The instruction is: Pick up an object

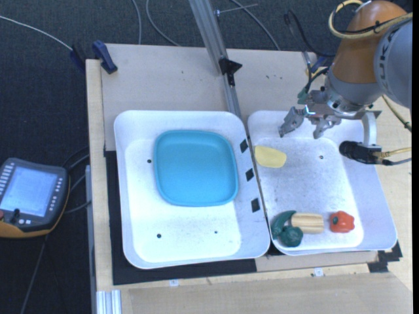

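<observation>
My gripper [303, 129] hangs over the far edge of the right bin [366, 195], fingers spread apart and nothing between them. A yellow piece [270, 156] lies in the bin's far left corner, just left and nearer than the gripper. Along the bin's near edge sit a dark green vegetable [287, 229], a tan cylinder [308, 223] touching it, and a red pepper [341, 222].
The left bin [134, 175] holds a turquoise square plate [195, 167]. A slanted metal pole [213, 38] runs from the top down to the gap between the bins. A hand-held pendant [29, 195] lies off the bench at left.
</observation>
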{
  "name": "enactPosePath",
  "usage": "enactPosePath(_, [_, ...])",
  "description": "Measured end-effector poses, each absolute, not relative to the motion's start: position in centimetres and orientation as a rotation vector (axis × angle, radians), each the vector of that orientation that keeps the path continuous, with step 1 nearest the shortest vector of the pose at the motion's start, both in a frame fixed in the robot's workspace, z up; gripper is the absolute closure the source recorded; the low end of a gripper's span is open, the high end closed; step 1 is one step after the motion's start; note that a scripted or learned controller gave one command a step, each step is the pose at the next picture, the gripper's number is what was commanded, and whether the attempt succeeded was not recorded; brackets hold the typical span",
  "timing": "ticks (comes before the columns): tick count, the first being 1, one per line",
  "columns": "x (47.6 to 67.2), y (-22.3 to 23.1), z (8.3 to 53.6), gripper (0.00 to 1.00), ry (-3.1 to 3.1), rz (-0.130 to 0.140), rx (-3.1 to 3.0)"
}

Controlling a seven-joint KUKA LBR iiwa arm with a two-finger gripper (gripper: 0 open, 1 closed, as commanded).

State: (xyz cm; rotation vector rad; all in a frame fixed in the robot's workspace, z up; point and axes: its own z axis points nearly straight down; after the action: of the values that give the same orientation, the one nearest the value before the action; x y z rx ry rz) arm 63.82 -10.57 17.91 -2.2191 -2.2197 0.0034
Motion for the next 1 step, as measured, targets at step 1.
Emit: enactPosePath(1, [64.68,-10.76,12.50,0.00,-2.219,0.004,-2.219])
